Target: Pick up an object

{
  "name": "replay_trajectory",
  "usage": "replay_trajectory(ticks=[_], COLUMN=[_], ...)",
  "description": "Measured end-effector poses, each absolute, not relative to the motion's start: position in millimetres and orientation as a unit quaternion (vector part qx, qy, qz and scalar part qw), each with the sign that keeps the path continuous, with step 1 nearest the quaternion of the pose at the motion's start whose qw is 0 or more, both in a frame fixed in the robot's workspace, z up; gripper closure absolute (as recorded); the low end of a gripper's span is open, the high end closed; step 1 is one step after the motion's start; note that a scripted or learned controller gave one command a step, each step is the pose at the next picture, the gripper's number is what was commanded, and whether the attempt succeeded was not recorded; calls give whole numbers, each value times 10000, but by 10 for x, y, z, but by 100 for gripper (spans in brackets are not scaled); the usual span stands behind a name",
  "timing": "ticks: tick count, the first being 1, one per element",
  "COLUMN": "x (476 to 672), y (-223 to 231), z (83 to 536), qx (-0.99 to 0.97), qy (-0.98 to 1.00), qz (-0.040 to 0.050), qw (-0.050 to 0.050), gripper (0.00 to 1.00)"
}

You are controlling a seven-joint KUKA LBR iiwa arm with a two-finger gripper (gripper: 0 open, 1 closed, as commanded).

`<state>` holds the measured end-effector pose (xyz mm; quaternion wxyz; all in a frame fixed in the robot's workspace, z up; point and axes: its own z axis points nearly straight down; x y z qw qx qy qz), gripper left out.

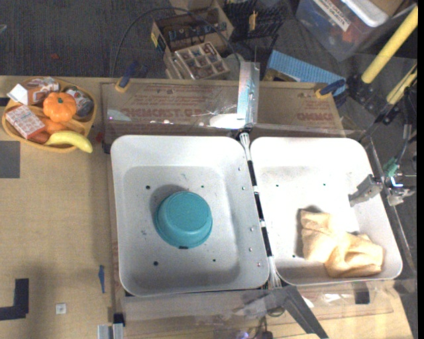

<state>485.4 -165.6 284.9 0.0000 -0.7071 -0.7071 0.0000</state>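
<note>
Jaws (368, 190) at the right white bin (285, 159)'s right edge, state unclear — crumpled tan cloth (338, 246) lies toward the bin's near edge, long axis along it.

A robotics lab: two white bins (132, 172) on a bench, cluttered cables (152, 20), clamps (329, 88).

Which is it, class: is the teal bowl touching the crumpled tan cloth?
Apart. The camera view shows the teal bowl in the left bin and the tan cloth in the right bin.
</note>
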Motion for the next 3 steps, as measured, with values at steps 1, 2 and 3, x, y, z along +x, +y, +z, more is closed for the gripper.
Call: replay_trajectory(ticks=[1,2,3], x=[4794,5031,5043], y=[-1218,-1315,-1355], z=[1099,901,1010], qx=[-5542,-6250,-6275], qy=[-8324,-7806,-7785], qz=[-4,-30,-33], qw=[3,-61,-112], gripper=[0,0,100])
